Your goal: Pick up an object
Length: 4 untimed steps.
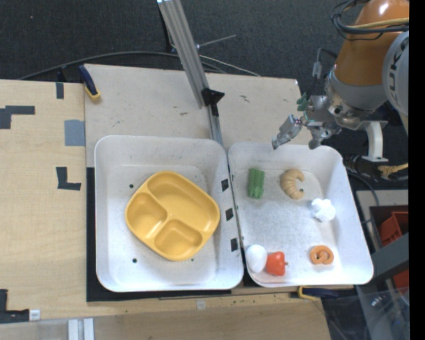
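Looking down at a slant on the bench, the camera view shows two shallow white bins side by side, the left bin and the right bin, their inner rims touching along the middle. A yellow divided plate with three compartments lies in the left bin, turned at an angle, and nothing rests in its compartments. The right bin holds six small things. A green block stands near the bin's far left part, and a tan croissant-shaped piece lies just beside it to the right, the two apart. A small white lump sits toward the right wall, below the croissant piece. Along the near edge, a white egg-shaped thing and a red pepper-like toy lie touching each other in the near left corner, while an orange ring rests well apart from them toward the near right corner. The grey arm with its orange band reaches in from the right, and the gripper hangs over the far rim of the right bin, above and beyond the croissant piece. Its two fingers stand apart with nothing between them. A grey metal rail runs at a slant from the top of the scene down to the seam between the bins.
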Each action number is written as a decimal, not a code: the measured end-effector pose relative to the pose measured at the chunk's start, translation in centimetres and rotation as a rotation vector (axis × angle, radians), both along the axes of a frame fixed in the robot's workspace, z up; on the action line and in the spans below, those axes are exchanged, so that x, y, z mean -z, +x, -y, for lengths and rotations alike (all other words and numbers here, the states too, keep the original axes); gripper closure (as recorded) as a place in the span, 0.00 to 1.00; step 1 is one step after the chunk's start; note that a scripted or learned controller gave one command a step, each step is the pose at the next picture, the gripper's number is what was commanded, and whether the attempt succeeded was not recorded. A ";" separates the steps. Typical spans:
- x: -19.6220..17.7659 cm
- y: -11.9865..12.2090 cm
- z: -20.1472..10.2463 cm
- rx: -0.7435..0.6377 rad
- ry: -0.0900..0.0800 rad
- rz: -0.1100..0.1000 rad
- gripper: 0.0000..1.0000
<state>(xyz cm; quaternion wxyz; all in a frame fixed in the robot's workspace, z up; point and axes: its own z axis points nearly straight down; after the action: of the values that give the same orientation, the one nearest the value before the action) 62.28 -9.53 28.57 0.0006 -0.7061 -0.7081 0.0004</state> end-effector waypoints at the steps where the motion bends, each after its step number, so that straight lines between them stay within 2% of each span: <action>1: 0.0 0.0 0.0 0.000 0.000 0.000 0.00; 3: 11.8 -1.8 0.1 0.002 -0.001 -0.007 0.00; 4: 16.9 -1.5 1.0 0.002 -0.001 -0.005 0.00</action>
<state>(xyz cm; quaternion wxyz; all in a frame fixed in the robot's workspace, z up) 60.76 -10.51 11.65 0.0019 -0.7066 -0.7076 0.0026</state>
